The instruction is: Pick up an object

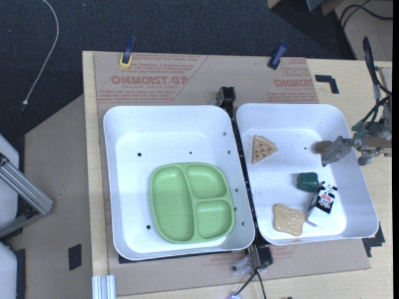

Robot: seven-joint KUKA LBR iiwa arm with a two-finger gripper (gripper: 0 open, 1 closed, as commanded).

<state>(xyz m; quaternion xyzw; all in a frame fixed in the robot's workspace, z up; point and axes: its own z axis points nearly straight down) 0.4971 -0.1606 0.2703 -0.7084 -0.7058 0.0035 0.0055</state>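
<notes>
Gripper (330, 151) sits over the right bin's (349, 229) right edge, above its floor; we see nothing betw. its fingers, and can't tell whether they're spread or closed. Below it we see a dark green block (307, 181), a black-and-white toy (324, 199), a tan bread slice (288, 220), and a pizza wedge (262, 148) to the left. Left bin (124, 129) holds a green divided tray (191, 202).

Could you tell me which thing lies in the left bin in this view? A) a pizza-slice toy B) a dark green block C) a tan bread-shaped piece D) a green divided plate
D: the green divided plate lies alone in the left bin, while the pizza-slice toy, dark green block and tan bread-shaped piece lie in the right bin.
</notes>
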